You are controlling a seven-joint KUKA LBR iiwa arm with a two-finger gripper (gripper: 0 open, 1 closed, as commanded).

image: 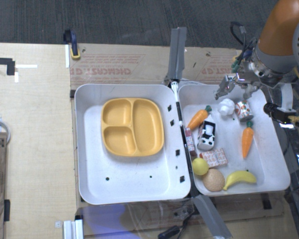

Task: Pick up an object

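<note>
1. The claw [237, 85] is seen spread open with nothing between its fingers, poised over the far edge of the right bin [274, 183].
2. Just below the claw a white ball [225, 106] is found, and beside it a small can [243, 111], its label too small to be read.
3. Further below, a carrot [246, 139] is laid with its long axis upright in view, leaves toward the claw.
4. A second carrot [197, 118] is angled diagonally.

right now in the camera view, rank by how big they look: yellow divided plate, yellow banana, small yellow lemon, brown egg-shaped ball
1. yellow divided plate
2. yellow banana
3. brown egg-shaped ball
4. small yellow lemon

Ball and lemon look close in size, so their order is unsure.
</note>
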